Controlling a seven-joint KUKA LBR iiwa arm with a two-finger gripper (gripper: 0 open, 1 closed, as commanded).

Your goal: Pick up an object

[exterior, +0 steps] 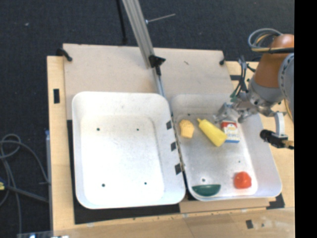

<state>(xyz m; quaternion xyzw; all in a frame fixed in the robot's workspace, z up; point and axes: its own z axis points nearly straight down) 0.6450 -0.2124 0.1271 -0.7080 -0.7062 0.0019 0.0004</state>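
Over the right bin's (257, 182) far edge I see the gripper (231, 112) just above a small red-and-white carton (231, 132); grip state unclear | carton touches a yellow bottle (212, 132); tan bench (124, 68), dark carpet (49, 19) around | arm (270, 73) enters from right, wrist angled down-left.

Metal pole (140, 29), floor cables (20, 157)

One camera, fixed above the bench (59, 133), looks down at a slant — apparently from its front edge — taking in both white bins (124, 148).
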